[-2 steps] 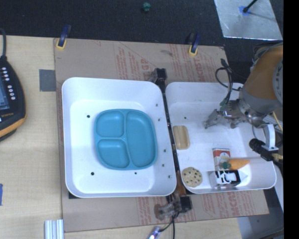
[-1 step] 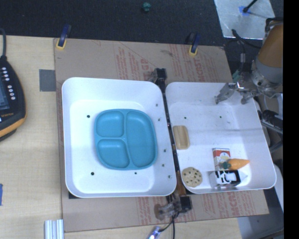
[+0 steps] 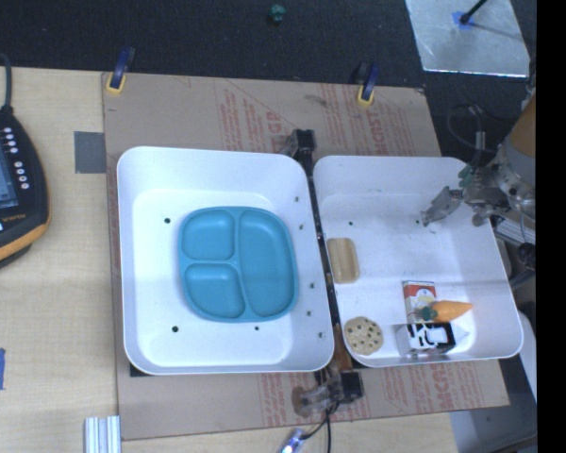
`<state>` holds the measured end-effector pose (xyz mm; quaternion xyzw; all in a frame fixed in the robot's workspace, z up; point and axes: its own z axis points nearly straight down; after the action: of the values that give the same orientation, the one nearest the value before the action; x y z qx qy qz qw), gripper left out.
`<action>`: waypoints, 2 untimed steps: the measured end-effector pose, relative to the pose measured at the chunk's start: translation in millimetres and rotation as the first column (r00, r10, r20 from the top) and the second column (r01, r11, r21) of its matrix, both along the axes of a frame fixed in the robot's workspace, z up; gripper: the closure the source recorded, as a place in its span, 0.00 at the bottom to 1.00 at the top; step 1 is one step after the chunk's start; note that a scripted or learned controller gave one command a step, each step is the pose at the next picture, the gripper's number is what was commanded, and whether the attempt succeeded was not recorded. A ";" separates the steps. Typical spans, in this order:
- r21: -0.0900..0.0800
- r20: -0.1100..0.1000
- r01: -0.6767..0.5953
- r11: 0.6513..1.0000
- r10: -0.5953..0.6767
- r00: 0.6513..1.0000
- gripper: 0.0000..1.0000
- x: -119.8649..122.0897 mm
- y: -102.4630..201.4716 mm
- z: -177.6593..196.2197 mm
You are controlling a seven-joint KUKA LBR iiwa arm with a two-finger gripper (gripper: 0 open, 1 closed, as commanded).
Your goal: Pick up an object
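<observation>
Several small objects lie in the right bin (image 3: 377, 173): a tan oblong piece (image 3: 342, 260) by its left wall, a round brown cookie (image 3: 362, 334) at the front left, and a small red-and-white box (image 3: 418, 299). An orange carrot-like piece (image 3: 450, 310) rests across that box, and a black-and-white item (image 3: 427, 337) lies just in front of it. My gripper (image 3: 451, 219) hangs over the bin's back right part, well apart from all of them. It stands open with nothing between its fingers.
The left bin (image 3: 141, 187) holds a blue divided plate (image 3: 237, 262). A pendant with a screen (image 3: 5, 192) lies on the bench at the far left. Clamps (image 3: 121, 69) pin the cardboard sheet at the back edge.
</observation>
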<state>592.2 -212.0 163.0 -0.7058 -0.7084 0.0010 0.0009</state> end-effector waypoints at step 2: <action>0.001 -0.002 -0.002 1.000 0.002 1.000 0.00 -99.9 69.2 -67.8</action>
<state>492.3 -142.8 95.2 -0.7052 -0.7090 0.0015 0.0018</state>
